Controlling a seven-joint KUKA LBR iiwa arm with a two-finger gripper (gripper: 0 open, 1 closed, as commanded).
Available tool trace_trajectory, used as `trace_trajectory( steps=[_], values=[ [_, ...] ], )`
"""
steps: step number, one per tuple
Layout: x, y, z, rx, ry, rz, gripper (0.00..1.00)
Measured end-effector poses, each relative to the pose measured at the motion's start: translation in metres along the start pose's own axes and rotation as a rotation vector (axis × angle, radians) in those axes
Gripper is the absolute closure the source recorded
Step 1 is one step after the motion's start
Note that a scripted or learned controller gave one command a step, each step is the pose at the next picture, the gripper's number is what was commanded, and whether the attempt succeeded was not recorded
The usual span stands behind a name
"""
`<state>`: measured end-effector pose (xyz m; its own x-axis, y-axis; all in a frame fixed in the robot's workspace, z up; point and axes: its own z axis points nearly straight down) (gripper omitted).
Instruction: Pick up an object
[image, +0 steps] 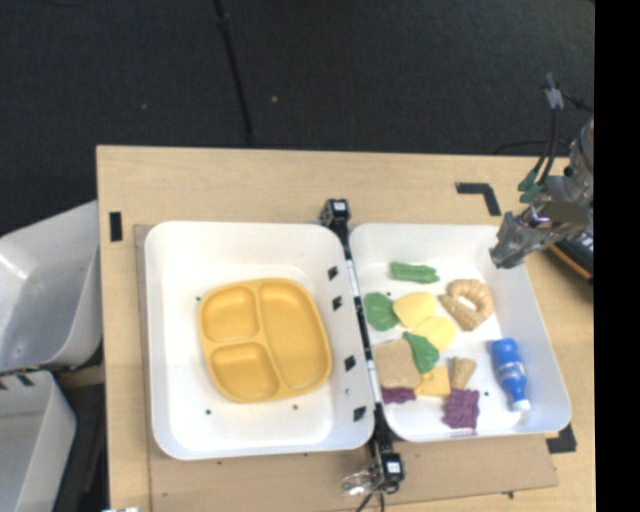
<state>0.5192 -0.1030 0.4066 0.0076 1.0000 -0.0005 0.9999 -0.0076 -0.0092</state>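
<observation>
Toys in right bin (535, 300): three green, two yellow, one blue bottle (509, 372).

Arm hanging at the right bin's far corner

The gripper (512, 243) is hovering over the right bin (545, 330) rim, apart from the blue bottle (509, 372) and pretzel (469, 302); a yellow tray (265, 338) is sitting in the left bin (170, 400).
</observation>
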Motion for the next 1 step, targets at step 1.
trace_trajectory(
  steps=[1],
  values=[
    [0.0035, 0.0166, 0.2359, 0.007, 0.002, -0.007, 1.0]
  ],
)
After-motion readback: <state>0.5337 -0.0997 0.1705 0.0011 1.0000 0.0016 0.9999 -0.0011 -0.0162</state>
